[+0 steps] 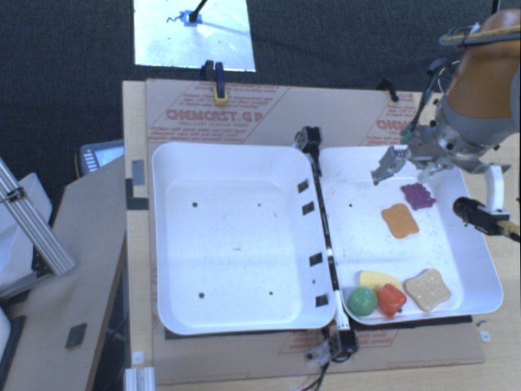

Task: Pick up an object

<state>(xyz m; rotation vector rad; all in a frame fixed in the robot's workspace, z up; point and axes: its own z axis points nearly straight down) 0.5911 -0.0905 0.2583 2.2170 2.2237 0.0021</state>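
Nearest the camera, along the near edge of the right bin, lie four toy foods in a row: a green ball, a red pepper touching it on the right, a yellow wedge just behind those two, and a slice of toast at the right end, its long axis running near-left to far-right.

Farther in, toward the middle of the bin, lies an orange slab. Its long axis runs near to far, leaning a little to the left at the far end. Just beyond it and slightly right sits a small purple bunch of grapes, close to the slab but apart from it.

My gripper hangs at the far part of the right bin, beyond the grapes and a little left of them. One finger shows pointing down and left. How wide my fingers stand I cannot tell, and I see nothing between them. The grapes lie nearest my gripper, the orange slab next, and the near row well apart.

The left bin lies beside me across the divider.
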